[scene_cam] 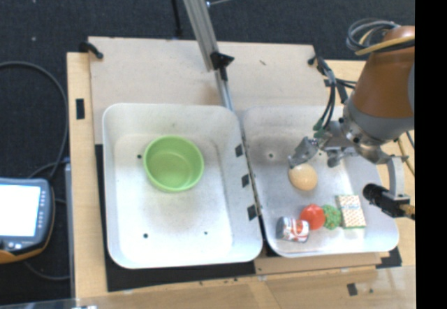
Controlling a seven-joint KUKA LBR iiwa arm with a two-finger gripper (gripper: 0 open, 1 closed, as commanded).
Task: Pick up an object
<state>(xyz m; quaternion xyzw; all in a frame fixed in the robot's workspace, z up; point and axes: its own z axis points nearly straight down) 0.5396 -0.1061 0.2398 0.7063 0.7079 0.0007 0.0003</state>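
Note:
My gripper [318, 156] hangs over the right bin [274, 134], its two grey fingers spread open with nothing between them. Just below and slightly left of the fingertips lies a beige egg-shaped object [303, 178] on the bin floor. Along the bin's front sit a red and white can-like item [294, 229], a red tomato-like piece [313, 217], a small green piece [332, 216] and a patterned box [350, 210]. A green bowl [174, 163] stands upright in the left bin [115, 182].
A slanted metal pole [199, 14] rises from the bench behind the bins' shared edge. Cables loop off the arm's wrist at the right. A black fitting [383, 197] sits at the right bin's edge. A screen pendant [21, 213] lies off the bench, left.

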